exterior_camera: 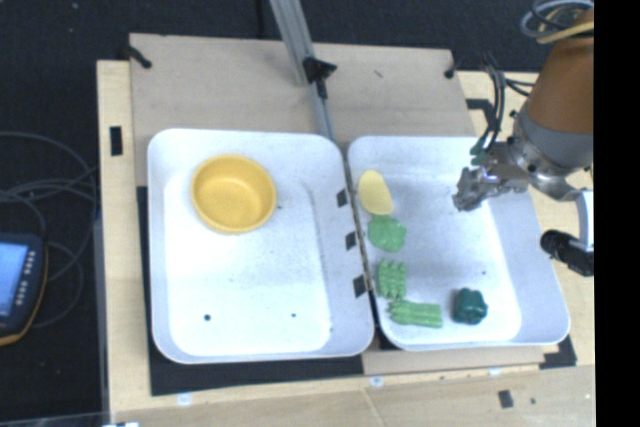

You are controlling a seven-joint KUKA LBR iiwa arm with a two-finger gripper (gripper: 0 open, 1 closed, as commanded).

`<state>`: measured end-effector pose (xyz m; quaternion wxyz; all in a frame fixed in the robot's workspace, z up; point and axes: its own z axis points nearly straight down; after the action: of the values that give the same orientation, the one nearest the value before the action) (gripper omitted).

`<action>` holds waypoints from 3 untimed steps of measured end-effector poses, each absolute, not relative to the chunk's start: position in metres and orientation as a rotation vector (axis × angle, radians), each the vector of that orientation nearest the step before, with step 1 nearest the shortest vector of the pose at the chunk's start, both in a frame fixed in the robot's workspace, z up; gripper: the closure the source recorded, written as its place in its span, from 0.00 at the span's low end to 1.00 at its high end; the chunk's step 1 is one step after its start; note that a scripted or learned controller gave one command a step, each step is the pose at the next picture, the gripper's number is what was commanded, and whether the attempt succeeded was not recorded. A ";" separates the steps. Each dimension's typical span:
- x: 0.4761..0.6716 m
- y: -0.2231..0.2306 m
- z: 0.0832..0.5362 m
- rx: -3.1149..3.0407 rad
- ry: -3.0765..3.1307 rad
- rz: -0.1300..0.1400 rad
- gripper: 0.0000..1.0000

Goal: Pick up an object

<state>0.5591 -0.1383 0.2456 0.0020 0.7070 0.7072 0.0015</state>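
Note:
In the right bin (520, 245) several small things lie along the left wall: a pale yellow piece (375, 192), a round green piece (387, 235), a ridged green block (391, 278) and a long green piece (416, 314). A dark teal lump (469, 306) rests near the bin's front. My gripper (468, 196) hangs over the right bin's upper right part, apart from all of them, with nothing seen between its fingers.
A yellow bowl (234, 194) sits in the left bin (180, 315) toward its back left. A slanted metal pole (287, 5) rises behind the bins. The bench edge runs along the front.

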 end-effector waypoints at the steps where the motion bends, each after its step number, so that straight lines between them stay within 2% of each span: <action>1: 0.570 -0.089 0.235 2.218 2.226 0.000 1.00; 3: 0.600 0.026 0.232 2.216 2.227 0.003 1.00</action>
<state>0.6002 0.0259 0.2317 -0.0001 0.7054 0.7088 0.0008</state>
